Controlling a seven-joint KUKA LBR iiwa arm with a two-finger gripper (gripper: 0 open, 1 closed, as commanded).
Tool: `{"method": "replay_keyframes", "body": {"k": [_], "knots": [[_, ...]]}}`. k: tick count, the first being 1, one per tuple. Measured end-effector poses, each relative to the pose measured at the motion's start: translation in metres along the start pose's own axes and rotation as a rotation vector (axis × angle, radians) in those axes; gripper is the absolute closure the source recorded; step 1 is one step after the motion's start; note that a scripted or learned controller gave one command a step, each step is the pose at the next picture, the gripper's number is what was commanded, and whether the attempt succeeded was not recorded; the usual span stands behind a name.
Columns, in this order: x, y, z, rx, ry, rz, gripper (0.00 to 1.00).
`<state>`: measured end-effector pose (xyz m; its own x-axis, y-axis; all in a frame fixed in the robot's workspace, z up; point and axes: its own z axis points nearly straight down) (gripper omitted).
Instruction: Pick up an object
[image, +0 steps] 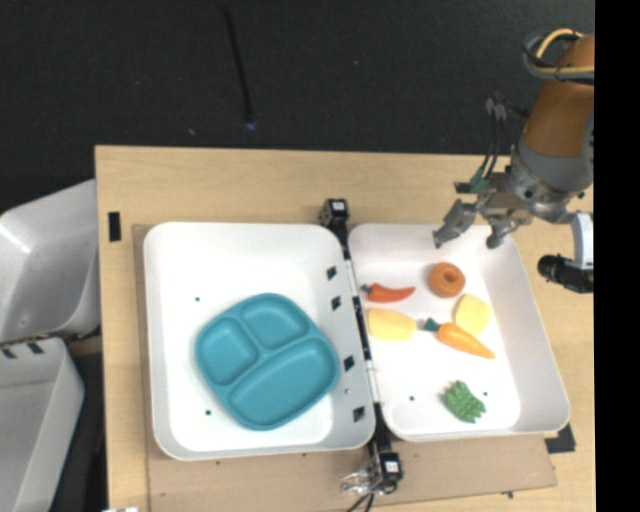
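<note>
Six toys lie in the right bin (535, 330): broccoli (463, 401) nearest, then carrot (461, 338), two lemons (391, 324), chili (389, 293), donut (447, 279). Beyond, the gripper (472, 232) hovers spread and bare. A blue tray (265, 360) fills the left bin (170, 300).
</note>
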<state>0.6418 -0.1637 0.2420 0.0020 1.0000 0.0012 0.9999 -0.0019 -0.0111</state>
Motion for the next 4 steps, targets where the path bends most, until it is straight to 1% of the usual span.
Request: {"method": "replay_keyframes", "body": {"k": [1,2,3,4], "knots": [[0.0,0.002,-0.008,-0.012,-0.001,-0.002,0.0],[0.009,0.002,0.047,-0.008,-0.002,-0.005,0.0],[0.002,0.002,0.09,-0.01,-0.003,-0.002,0.0],[0.0,0.005,0.137,-0.019,-0.006,-0.001,0.0]]}}
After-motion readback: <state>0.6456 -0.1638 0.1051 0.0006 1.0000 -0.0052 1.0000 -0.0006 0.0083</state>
